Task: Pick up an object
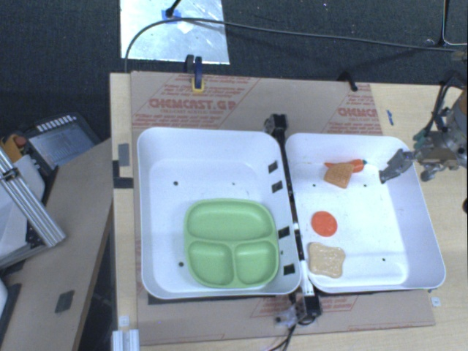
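Note:
The right bin [409, 218] holds several small food toys. A tan-orange wedge [338, 175] lies at its back, touching a thin red-orange carrot-like piece [353, 165]. Lower down sits a round orange-red disc [325, 224], and a pale bread-shaped slice [326, 259] lies near the front left corner. My gripper [400, 165] hangs over the right bin's back right part, to the right of the wedge and apart from it. Nothing shows in its grasp.
The left bin [168, 167] holds a green three-part plate [230, 243] at its front. A black divider strip [285, 196] runs between the bins. Cables cross the dark floor behind the bench, and metal equipment stands at the far left.

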{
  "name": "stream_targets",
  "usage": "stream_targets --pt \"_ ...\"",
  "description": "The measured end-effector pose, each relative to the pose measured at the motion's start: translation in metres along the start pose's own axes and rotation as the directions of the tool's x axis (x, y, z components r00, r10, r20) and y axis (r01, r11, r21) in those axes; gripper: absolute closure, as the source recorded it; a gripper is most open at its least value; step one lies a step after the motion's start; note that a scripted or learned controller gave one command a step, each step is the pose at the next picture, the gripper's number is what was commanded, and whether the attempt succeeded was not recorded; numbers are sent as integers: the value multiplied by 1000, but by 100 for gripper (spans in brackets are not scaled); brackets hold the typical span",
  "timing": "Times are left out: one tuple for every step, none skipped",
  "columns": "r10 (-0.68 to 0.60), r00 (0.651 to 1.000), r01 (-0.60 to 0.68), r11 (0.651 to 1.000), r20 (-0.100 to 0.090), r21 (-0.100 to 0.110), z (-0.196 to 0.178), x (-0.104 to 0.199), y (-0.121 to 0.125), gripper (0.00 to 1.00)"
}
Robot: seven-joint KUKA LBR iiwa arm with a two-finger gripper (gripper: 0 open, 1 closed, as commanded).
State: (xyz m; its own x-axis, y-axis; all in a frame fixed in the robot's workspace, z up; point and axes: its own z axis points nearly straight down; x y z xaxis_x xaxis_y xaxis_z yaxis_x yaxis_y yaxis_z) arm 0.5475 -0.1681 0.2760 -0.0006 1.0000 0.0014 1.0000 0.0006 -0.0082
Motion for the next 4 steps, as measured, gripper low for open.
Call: stream_targets --pt "-3 1000 3 1000 2 -10 -6 0 2 0" --pt "0 1000 0 1000 1 -7 36 -2 3 0" --pt "0 1000 0 1000 0 -6 84 7 5 0" --pt "0 1000 0 1000 1 -7 129 4 13 0"
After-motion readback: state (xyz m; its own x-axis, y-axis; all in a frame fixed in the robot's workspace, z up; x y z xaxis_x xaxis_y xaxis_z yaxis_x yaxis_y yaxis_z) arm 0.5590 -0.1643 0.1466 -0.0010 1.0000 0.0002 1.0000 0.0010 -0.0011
